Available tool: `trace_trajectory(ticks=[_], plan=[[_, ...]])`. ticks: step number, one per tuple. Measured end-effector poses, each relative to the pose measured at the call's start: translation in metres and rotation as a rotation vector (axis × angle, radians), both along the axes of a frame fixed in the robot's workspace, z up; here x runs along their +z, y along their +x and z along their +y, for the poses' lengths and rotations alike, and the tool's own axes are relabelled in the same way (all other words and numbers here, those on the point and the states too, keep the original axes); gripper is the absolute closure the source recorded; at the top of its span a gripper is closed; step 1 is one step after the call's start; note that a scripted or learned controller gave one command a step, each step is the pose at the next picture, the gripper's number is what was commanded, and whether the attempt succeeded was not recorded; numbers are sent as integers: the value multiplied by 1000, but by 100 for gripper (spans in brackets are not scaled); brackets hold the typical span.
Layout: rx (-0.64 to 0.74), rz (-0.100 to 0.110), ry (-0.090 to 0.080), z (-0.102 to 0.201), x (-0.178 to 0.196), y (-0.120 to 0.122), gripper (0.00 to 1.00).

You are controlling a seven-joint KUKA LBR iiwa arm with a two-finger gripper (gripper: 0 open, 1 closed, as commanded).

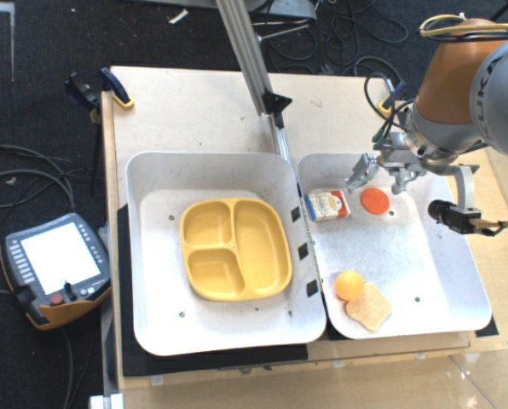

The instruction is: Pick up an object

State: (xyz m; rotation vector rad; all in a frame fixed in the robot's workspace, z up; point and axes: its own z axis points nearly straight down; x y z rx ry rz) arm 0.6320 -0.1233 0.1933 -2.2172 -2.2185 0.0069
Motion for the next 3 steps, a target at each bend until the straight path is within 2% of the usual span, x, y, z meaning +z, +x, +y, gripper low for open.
trace_trajectory(ticks=[2, 3], plan=[[-1, -12, 1, -9, -94, -1, 0], [0, -18, -2, -9, -81, 1, 100]])
